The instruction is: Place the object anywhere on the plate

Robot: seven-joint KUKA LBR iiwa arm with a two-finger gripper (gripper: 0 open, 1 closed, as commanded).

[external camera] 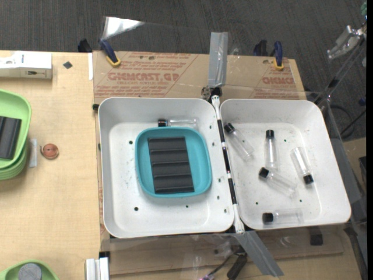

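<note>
A teal square plate (201,156) lies in the left white bin (116,203), with a black ridged block (170,164) resting on its middle. One clear vial with a black cap (176,122) lies in the same bin, just behind the plate's far edge and off it. Several similar capped vials are scattered in the right bin (326,209): one near the divider (239,140), one upright in the picture (270,149), one at the right (302,165), one in the middle (277,179) and one at the front (282,217).
A green tray (17,150) sits at the left edge with a dark item in it. A small orange disc (50,151) lies on the wooden bench. Cardboard with clamps (109,53) lies behind the bins. A metal stand (348,39) rises at the upper right.
</note>
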